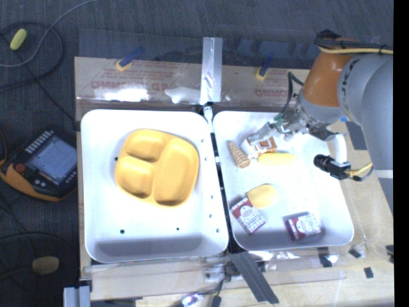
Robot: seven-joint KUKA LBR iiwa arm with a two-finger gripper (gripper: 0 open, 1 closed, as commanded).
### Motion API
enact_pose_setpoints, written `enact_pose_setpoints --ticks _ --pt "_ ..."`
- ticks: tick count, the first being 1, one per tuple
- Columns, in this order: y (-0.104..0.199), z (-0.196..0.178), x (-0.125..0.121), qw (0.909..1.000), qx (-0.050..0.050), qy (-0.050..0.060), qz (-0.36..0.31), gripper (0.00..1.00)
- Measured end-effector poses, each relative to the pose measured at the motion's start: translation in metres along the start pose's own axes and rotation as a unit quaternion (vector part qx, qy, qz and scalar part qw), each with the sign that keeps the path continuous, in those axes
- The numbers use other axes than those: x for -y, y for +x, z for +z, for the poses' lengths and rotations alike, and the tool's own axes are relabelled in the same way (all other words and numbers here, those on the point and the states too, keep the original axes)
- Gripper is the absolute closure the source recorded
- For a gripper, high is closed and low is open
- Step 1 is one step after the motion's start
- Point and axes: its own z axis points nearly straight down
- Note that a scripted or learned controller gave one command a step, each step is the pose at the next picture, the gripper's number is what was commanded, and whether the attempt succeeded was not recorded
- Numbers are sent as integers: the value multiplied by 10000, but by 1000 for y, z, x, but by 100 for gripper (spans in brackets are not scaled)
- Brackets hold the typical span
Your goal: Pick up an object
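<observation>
Dark grey carpet round desk [96, 82] w/ two white bins. Tool [276, 130] low over right bin [339, 222], upper part; grip state can't tell. Small white-and-red packet [261, 146] just beside its tip; pale yellow oblong piece [277, 159] just below.

Both white bins [96, 235] look like smooth, slightly glossy plastic. The yellow divided tray [156, 166] has a matt plastic look. The two dark red packets [248, 215] shine like printed foil. The cone [239, 153] looks ridged and rough.
</observation>
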Motion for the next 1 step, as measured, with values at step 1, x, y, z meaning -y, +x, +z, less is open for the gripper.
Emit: enact_pose_setpoints --ticks 1 --pt "-2 -15 -5 10000 16 -51 -12 100"
